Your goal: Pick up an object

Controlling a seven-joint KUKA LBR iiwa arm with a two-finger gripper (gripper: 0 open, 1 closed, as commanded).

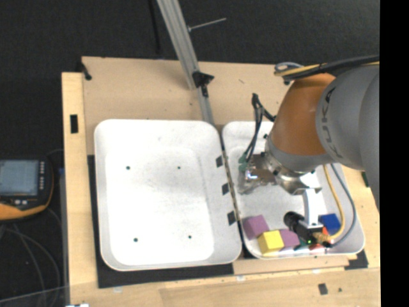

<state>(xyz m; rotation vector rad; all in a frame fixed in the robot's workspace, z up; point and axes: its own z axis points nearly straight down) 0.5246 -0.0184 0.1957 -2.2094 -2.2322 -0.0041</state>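
One gripper (253, 174) hangs low inside the right-hand bin (237, 132), close by the wall it shares with the other bin. The wrist covers it from here, so I cannot tell whether it is open or closed. The nearest thing to the gripper is a purple block (255, 225), lying apart from it toward the bench's front edge. A yellow block (271, 241) sits just past that, with a blue block (330, 223) farther off on the arm's side. I'd guess a short move forward brings the gripper over the purple block. It looks squarish, so approach angle matters little.
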